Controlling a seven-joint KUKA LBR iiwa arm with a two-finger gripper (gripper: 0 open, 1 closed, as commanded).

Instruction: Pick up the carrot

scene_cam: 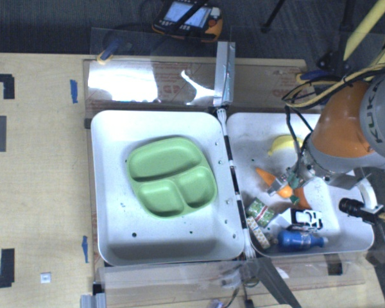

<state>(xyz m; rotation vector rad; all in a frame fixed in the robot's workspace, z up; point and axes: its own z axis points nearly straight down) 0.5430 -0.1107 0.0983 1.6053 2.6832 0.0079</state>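
The orange carrot [267,175] lies in the right bin [346,239], its pointed end toward the upper left and a green end toward the lower right. My gripper [292,182] hangs down from the grey and orange arm, right over the carrot's thicker part, and hides the carrot's middle. Whether it touches the carrot is not visible.
Also in the right bin are a yellow lemon [283,144] behind the carrot, a green packet [262,213], a black and white item [307,219] and a blue bottle [300,239] toward the front. The left bin [109,191] holds a green divided plate [172,175].
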